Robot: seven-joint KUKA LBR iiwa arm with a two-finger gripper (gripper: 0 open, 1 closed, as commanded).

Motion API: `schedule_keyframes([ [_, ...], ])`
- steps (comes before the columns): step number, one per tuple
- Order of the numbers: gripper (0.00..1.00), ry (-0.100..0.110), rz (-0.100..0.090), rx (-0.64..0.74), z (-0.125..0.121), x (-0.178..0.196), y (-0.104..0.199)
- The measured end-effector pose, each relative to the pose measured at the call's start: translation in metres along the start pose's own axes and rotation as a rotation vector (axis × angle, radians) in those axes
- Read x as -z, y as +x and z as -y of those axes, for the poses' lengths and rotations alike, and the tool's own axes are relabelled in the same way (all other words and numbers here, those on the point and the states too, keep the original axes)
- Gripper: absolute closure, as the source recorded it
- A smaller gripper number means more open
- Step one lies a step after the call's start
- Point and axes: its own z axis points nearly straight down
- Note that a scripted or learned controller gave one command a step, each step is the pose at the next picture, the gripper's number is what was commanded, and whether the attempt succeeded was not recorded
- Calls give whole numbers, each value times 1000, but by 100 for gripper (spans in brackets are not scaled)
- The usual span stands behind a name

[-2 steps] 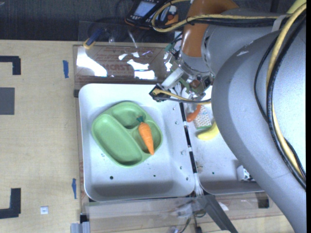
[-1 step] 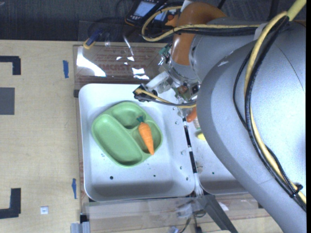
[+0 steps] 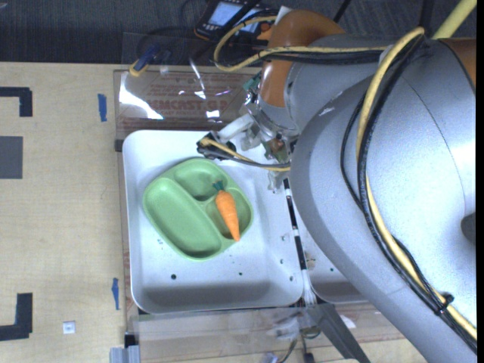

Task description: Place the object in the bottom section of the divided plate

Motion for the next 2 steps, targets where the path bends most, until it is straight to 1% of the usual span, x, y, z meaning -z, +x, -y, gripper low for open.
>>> schedule_keyframes([
  [1,0,0,3,-128,5,-22,-1],
  [2,100,1,13,-128,5,-18,-3],
])
